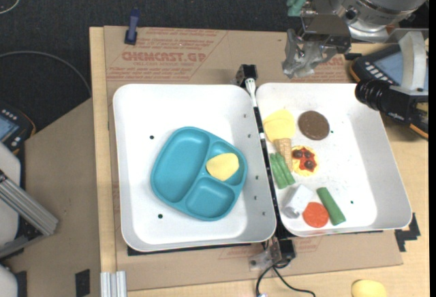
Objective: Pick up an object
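Note:
My gripper (304,63) hangs above the cardboard just behind the right bin's (381,173) back edge, open, with nothing between its fingers. Below it in the right bin lie a yellow piece (279,124), a brown disc (314,124), a small pizza slice with red and dark toppings (304,159), a green pod (281,170), a red round piece (315,214), a green stick (331,205) and a pale grey piece (293,203). In the left bin (136,125) rests a teal divided plate (184,176) with a yellow lump (223,166) in its right section.
The two bins meet along a black-clipped seam (257,132). A blue clip (131,28) lies on the cardboard at the back left. A yellow object (366,287) lies off the bins at the bottom right. A tablet-like device (378,67) sits at the right.

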Tool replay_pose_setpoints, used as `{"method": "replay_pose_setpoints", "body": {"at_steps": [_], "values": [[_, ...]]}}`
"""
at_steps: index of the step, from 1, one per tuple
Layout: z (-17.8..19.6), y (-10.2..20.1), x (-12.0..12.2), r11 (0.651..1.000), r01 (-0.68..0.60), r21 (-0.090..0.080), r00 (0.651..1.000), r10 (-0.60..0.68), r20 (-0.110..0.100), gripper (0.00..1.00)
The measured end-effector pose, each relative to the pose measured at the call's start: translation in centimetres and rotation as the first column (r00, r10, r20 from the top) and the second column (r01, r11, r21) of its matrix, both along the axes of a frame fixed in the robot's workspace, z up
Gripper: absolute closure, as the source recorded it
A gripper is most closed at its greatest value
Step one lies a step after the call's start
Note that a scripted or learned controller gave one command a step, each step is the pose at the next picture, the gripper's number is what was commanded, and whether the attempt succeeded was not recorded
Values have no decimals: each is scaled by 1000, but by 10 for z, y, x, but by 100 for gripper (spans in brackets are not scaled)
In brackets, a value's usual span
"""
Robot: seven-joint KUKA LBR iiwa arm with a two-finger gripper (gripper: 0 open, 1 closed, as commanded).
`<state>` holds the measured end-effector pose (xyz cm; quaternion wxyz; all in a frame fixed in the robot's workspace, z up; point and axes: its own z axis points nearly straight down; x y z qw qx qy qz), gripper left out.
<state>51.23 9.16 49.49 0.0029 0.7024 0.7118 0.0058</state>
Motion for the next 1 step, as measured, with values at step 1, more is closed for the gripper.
{"method": "replay_pose_setpoints", "body": {"at_steps": [1], "values": [[-129,-47,-14,1000,18,-7,1000,-18,-25,100]]}}
